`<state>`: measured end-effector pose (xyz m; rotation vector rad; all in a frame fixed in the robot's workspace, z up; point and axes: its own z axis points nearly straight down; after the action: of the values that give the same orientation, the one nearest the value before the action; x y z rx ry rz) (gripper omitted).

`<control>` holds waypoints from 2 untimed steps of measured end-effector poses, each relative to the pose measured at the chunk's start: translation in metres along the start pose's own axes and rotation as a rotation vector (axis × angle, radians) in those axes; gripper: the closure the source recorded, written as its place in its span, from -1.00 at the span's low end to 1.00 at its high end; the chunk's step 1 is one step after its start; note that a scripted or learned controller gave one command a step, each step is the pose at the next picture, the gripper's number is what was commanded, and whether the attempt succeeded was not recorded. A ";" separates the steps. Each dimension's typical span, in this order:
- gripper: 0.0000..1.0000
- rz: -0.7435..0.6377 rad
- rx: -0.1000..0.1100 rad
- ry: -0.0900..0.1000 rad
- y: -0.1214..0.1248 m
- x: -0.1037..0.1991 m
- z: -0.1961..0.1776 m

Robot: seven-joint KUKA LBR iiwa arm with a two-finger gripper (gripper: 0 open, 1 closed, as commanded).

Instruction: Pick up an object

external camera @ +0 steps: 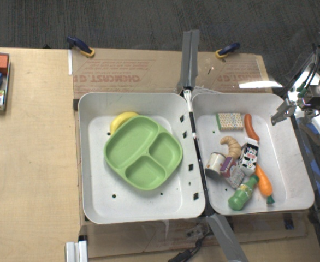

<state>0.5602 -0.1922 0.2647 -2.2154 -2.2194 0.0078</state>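
**Nothing lifted yet: the pick was all still to do**

The hand (280, 113) hung over the right bin's (296, 201) far right rim, and whether it was open or closed could not be told; nothing showed in its grip. Every candidate sat in that bin: the sausage (250, 127) nearest the hand, the cracker box (230, 120) beyond it, the croissant (231, 144), milk carton (249, 156), carrot (264, 183) and green bottle (242, 195) further forward. By my read, approach, grasp and lift all remained.
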 end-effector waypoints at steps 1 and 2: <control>-1.00 0.053 0.001 0.000 0.054 0.003 0.076; -1.00 -0.034 -0.014 -0.003 0.070 -0.004 0.167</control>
<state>0.6288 -0.1965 0.0973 -2.1856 -2.2653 -0.0048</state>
